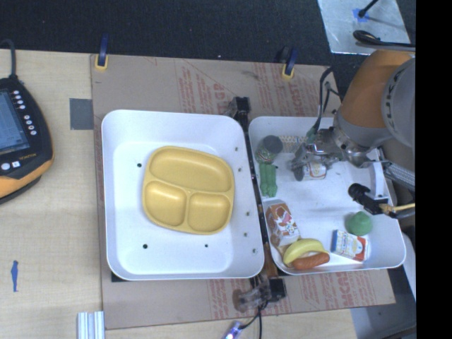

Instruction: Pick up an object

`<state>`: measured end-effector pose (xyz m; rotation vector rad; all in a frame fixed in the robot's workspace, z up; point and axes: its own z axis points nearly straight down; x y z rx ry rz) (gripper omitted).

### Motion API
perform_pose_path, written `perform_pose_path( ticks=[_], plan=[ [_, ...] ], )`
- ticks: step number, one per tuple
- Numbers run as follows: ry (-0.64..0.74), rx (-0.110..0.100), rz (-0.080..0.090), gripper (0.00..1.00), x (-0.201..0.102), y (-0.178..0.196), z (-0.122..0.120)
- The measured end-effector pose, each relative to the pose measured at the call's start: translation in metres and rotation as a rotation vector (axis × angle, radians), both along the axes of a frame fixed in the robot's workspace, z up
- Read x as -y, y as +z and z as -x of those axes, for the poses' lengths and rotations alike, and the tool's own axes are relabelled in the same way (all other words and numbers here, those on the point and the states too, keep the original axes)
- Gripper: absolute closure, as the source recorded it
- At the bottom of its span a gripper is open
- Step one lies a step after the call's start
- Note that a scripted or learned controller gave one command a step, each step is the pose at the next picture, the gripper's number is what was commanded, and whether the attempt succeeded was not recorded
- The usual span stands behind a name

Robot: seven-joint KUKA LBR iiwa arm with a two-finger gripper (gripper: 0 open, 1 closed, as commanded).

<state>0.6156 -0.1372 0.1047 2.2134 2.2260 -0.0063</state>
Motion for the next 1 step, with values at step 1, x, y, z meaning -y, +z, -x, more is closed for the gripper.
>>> perform_pose_path(
  ticks=[1],
  plan=[
    [0.002, -0.002, -0.003, 1.00, -0.0865, 0.0876, 0.0282]
  ],
)
